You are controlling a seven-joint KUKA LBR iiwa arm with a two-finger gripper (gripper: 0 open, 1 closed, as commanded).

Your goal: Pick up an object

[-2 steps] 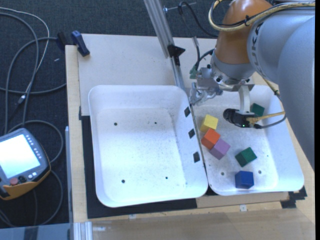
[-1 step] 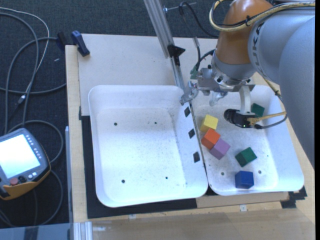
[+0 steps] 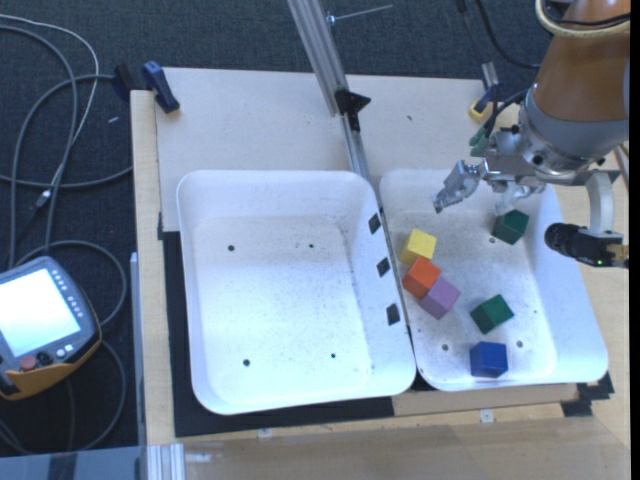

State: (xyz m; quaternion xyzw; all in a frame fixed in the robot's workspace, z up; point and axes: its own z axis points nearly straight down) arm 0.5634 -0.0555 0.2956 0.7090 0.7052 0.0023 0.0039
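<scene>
My gripper (image 3: 478, 190) hangs over the far part of the right bin (image 3: 570, 353), arm coming in from the right, orange band above the wrist. Fingers spread apart, one metal finger (image 3: 452, 190) angled out to the left, nothing between them. Dark green cube (image 3: 510, 226) sits just beside and below the gripper on the bin floor, near the far right wall, apart from the others. Yellow cube (image 3: 420, 244) near the bin's left wall, orange cube (image 3: 422, 275) touching it on the near side, pink-purple cube (image 3: 439, 297) touching the orange one. Second green cube (image 3: 491, 313) tilted, further toward the near edge; blue cube (image 3: 488, 358) closest to the near rim. Left bin (image 3: 200, 258) alongside, rims touching. Teach pendant (image 3: 40, 323) on the floor at left, cables (image 3: 50, 118) beyond it.
</scene>
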